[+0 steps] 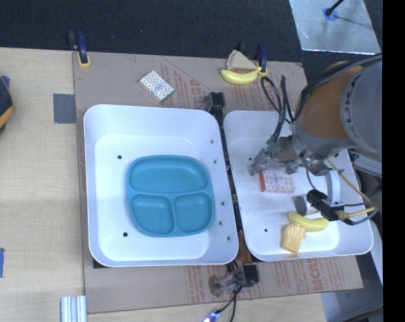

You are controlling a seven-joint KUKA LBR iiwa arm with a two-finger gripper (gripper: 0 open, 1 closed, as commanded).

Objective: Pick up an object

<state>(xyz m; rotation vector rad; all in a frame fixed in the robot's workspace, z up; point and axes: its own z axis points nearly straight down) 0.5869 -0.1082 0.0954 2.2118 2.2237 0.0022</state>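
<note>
Two white bins before us: the gripper [268, 158] hangs low in the right bin [246, 133], apparently just over a red-and-white packet [277, 181]. We cannot tell the jaws' state; nothing is lifted yet.

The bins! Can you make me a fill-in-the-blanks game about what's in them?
1. The blue plate lies in the ____ bin.
2. The plate has ____ compartments.
3. In the right bin, the banana is coloured ____.
4. The gripper is over the ____ bin.

Missing words: left; three; yellow; right
</note>
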